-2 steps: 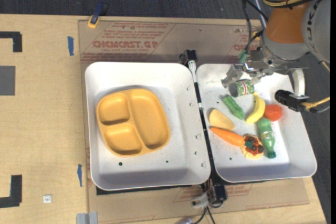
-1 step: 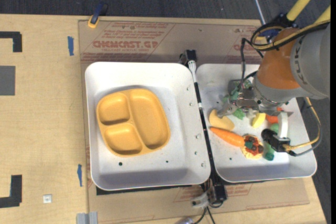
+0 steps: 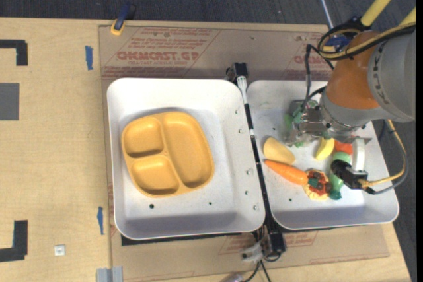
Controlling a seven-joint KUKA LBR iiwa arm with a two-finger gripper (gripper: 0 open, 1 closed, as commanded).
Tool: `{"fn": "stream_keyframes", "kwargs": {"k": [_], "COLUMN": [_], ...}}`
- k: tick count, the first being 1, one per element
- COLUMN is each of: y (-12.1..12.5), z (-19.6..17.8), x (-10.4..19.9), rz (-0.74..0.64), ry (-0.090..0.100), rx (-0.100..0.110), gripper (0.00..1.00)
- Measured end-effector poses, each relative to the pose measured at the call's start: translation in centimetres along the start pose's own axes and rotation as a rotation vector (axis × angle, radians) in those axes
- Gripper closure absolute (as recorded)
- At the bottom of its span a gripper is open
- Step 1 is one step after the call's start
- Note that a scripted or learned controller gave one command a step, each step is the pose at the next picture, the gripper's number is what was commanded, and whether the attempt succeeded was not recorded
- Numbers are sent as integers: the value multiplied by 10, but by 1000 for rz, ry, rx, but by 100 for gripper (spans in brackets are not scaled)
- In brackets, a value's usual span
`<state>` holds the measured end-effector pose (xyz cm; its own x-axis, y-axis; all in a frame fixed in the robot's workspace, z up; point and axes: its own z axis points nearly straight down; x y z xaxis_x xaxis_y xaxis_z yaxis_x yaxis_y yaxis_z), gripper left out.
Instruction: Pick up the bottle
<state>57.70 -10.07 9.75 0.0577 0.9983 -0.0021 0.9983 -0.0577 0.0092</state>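
My gripper (image 3: 301,131) is low in the right bin (image 3: 377,211), near its middle, under the grey and orange wrist. A small green thing (image 3: 291,119), which may be the bottle, shows at the gripper's left edge and is mostly hidden by it. I cannot tell whether it sits between the fingers or just beside them.
In the right bin lie a pale yellow fruit (image 3: 278,150), an orange carrot (image 3: 287,172), a yellow piece (image 3: 324,148) and a red and green toy (image 3: 319,183). The left bin (image 3: 125,208) holds a yellow divided plate (image 3: 167,152).
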Motion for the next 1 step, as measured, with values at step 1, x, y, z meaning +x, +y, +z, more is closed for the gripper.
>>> {"fn": "stream_keyframes", "kwargs": {"k": [1], "y": [-43], "z": [-135], "x": [73], "rz": [-40], "ry": [3], "rx": [9], "gripper": [100]}}
